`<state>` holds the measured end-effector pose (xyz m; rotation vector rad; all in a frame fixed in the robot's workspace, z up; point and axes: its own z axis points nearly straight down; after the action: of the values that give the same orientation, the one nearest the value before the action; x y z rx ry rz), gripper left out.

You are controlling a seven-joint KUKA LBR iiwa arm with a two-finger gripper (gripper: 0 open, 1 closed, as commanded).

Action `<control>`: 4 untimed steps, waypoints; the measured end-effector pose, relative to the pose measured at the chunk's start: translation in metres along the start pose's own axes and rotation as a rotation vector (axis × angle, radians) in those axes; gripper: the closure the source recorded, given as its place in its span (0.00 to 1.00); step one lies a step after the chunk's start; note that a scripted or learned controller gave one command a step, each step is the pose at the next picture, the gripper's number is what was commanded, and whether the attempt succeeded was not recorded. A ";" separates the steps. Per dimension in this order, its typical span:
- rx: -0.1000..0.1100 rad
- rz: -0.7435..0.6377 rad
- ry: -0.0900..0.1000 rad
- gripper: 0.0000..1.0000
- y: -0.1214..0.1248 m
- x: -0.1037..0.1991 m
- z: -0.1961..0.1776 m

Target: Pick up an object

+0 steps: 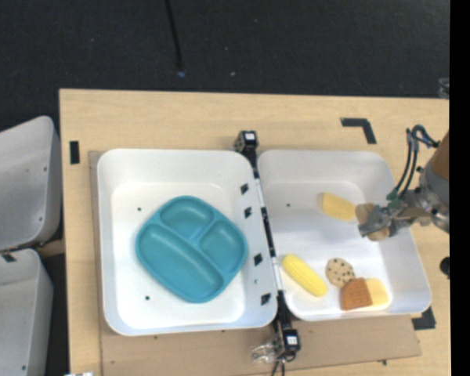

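The right bin (313, 171) holds several toy foods. A small yellow piece (338, 207) lies near the bin's middle. A corn cob (305, 276) lies at the front left, and beside it is a chocolate-chip cookie (340, 271). At the front right, a brown bread-like piece (356, 294) rests against a yellow block (377, 291). My gripper (374, 222) hangs low over the right side of this bin, just right of the small yellow piece. The arm comes in from the right edge.
The left bin (117, 178) holds a teal divided plate (191, 247). A black-clipped divider (260, 225) joins the two bins. Grey panels (16, 186) stand off the bench's left side. Cables run along the arm at the far right.
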<state>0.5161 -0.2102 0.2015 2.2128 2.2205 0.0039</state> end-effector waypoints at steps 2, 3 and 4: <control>0.006 -0.003 0.003 1.00 -0.002 0.044 -0.045; 0.004 -0.005 0.005 1.00 -0.003 0.101 -0.055; 0.006 -0.003 0.004 1.00 0.000 0.150 -0.043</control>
<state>0.5150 -0.0596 0.2436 2.2141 2.2289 0.0018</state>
